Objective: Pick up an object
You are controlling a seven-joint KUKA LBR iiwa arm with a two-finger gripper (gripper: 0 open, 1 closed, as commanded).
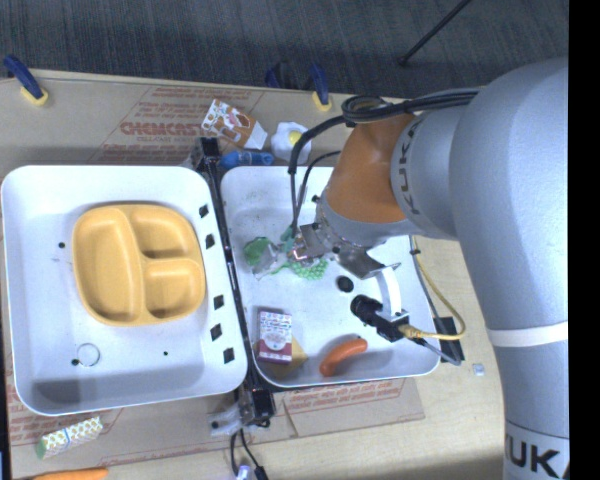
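My gripper (298,252) hangs low in the right bin (412,360), under the arm's orange band (372,180). It sits right over a crumpled green item (259,252) near the bin's middle, and more green (316,267) shows on the gripper's other side. The wrist hides where they meet, so I cannot tell whether anything is held. Near the bin's front edge lie a small red and brown packet (274,332), a yellow wedge (298,349) beside it, and an orange sausage (342,355).
The left bin (25,268) holds a yellow divided tray (138,261). Behind the bins lie a printed packet (226,121), a blue item (248,156) and a white and yellow item (288,136). Blue clamps (25,78) grip the back edge. A wrapped candy (70,435) lies front left.
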